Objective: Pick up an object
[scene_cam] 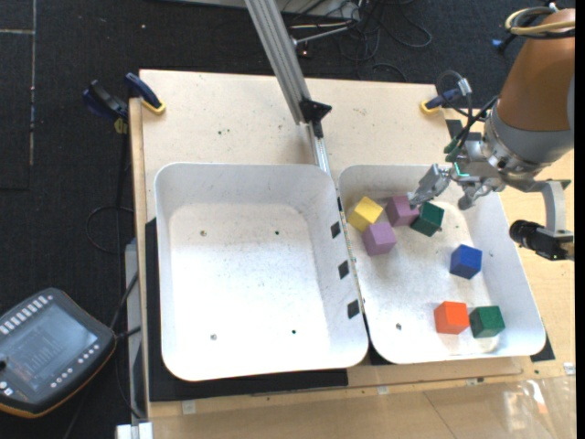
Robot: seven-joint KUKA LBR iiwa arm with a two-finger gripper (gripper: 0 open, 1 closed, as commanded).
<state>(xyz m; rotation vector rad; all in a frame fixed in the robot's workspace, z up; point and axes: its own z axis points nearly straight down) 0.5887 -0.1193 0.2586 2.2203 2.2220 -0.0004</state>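
Inspector: Tool (450, 188) sits low over the far end of the right bin (521, 291), just above a dark green cube (428, 219). One finger (428, 187) slants toward that cube, the other lies nearer the wrist — a gap between them, so I read it as released, nothing gripped.

Clerk: And the candidates?

Inspector: Beside the dark green cube lie two purple cubes (400, 210) (379, 237) and a yellow cube (366, 212), crowded together. A blue cube (465, 261) stands apart; an orange cube (451, 317) and a second green cube (487, 320) touch at the near end. The left bin (183, 190) on the tabletop (228, 117) holds none.

Clerk: Step in hand?

Inspector: Approach, by my judgement — no grasp yet. Next calls for straddling the dark green cube squarely, lowering, then closing; the purple neighbour may obstruct a finger.
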